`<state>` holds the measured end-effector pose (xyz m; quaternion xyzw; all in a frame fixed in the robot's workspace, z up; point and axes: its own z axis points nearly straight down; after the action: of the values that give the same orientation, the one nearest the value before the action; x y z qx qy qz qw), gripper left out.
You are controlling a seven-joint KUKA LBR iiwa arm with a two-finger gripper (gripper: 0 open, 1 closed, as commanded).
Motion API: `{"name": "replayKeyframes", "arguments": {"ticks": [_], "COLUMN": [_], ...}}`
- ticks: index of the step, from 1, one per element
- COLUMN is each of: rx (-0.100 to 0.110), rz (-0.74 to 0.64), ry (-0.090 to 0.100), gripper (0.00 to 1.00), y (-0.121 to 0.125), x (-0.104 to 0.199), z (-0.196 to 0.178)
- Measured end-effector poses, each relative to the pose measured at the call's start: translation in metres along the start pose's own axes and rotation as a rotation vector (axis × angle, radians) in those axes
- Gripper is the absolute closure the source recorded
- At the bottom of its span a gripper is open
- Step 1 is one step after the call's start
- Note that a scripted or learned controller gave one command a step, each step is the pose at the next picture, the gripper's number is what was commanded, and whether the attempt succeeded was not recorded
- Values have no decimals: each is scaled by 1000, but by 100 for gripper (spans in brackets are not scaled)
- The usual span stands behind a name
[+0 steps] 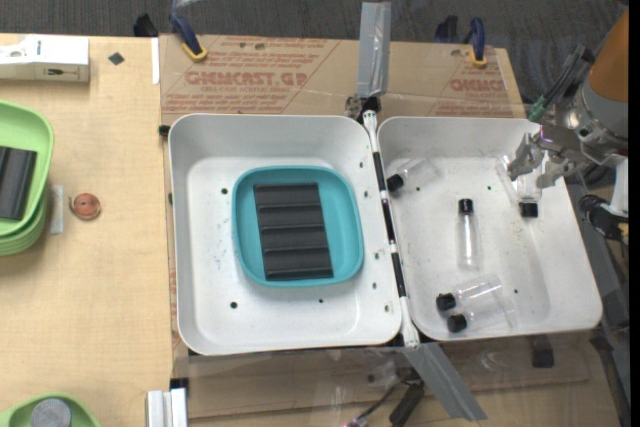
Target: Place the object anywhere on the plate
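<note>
A teal plate (345,220) sits in the left bin (200,215), and a dark ridged block (292,230) lies on it. The right bin (560,285) holds several clear vials with black caps: one upright in the middle (466,233), one near the top left corner (408,176), and two near the front edge (472,301). My gripper (532,173) hangs over the right bin's upper right part. A small black-capped vial (528,206) is just below it; whether the gripper holds it is unclear.
A raised divider (385,215) separates the two bins. On the wooden bench to the left are a green dish (30,140) with a dark item, a small reddish disc (86,206) and a white box (45,60). Cardboard with clamps (260,70) lies behind the bins.
</note>
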<state>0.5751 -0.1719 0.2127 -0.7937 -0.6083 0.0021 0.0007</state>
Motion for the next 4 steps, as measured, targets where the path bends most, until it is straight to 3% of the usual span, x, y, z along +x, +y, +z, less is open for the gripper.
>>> {"name": "replayKeyframes", "arguments": {"ticks": [1,2,3,4], "rx": [0,-1,-1,1], "rz": [0,93,119,234], "ry": [0,0,0,0], "gripper": [0,0,0,0], "y": [0,-7,30,78], "x": [0,-36,-29,-17], "z": [0,-121,-228,-227]}}
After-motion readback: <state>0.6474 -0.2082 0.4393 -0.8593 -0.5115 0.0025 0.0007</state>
